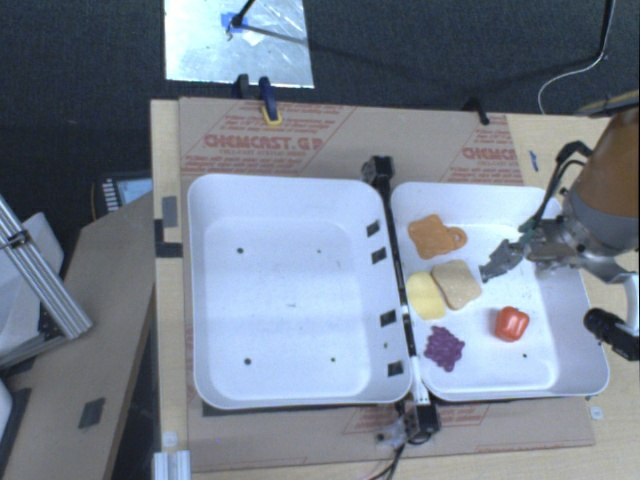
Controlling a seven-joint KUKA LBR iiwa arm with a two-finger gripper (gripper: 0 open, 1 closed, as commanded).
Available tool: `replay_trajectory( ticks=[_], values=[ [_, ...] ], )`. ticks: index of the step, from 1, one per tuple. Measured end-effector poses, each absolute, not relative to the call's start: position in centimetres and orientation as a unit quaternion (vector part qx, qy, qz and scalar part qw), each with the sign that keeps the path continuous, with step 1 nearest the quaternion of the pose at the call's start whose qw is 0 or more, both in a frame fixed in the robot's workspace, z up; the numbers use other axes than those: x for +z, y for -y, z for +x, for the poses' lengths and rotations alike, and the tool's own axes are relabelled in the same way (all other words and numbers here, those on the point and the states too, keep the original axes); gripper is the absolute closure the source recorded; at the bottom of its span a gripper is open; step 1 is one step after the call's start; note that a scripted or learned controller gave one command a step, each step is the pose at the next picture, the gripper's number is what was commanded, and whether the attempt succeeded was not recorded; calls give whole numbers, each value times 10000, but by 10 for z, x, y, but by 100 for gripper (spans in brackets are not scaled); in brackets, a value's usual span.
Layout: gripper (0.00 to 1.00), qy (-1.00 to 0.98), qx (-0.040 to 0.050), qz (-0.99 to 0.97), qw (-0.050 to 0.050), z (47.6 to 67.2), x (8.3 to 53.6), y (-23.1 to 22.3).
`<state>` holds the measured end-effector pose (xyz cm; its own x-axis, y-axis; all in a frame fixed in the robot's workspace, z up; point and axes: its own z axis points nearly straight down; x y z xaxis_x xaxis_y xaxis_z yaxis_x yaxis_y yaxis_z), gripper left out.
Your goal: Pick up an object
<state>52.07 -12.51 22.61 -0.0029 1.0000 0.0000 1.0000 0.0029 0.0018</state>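
**Right bin, five items, pincer overhead**

Worktop [165, 268]: pale wood, with a sheet of printed brown cardboard [300, 138] laid under two shallow white bins set side by side.

Left bin [205, 268]: white, holding no items.

Right bin [575, 368]: white, held five items, all in its left and middle part.
- Orange flat piece [436, 236], farthest back, near the dividing rim.
- Tan bread-like slice [458, 284], in front of the orange piece.
- Pale yellow piece [426, 296], touching the tan slice on its left, just beside the dividing rim.
- Purple grape-like cluster [444, 347], nearest the front, apart from the others.
- Red pepper-like piece [511, 323], right of the tan slice, standing alone.

Arm [610, 183]: grey, with an orange band, entered from the right over the right bin.

Pincer [492, 266]: pointed left, its tip just right of the tan slice and behind the red piece. Nothing was seen between its fingers; how far apart they stood could not be told from this view.

Far side: a metallic sheet [238, 28] lay on dark carpet beyond the worktop.
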Motion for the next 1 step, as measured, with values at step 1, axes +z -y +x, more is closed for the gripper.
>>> replay_trajectory(
  ticks=[1],
  values=[
    [100, -7087, 15, 7055, 17, 522, 237, 125]
  ],
)
